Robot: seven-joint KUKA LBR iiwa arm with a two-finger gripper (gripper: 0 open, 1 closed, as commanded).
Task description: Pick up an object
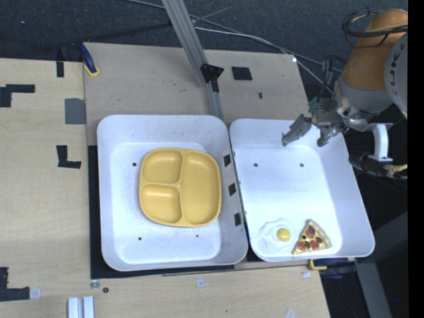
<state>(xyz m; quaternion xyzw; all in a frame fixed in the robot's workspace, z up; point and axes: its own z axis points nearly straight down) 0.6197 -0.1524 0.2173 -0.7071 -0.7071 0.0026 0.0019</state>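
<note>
Both bins [165, 128] appear smooth white plastic with a faint sheen. The divided plate [180, 187] looks matt yellow plastic. The fried egg [276, 232] and pizza slice [312, 237] look like glossy moulded plastic. The bench [40, 197] shows pale wood grain, unpolished.

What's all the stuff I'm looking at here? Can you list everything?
Bins: two, white, side by side on the bench.
Divided plate: one, yellow, three compartments, in the left bin.
Fried egg toy: one, white with yellow yolk, near front of the right bin.
Pizza slice toy: one, tan with red toppings, just right of the egg.
Bench: one, pale wood, with black tape marks.
Metal pole: one, grey, slanting behind the bins.
Arm: one, grey with orange band, from the right.
Claw: one, dark, open, over the right bin's back edge, holding nothing.
</note>
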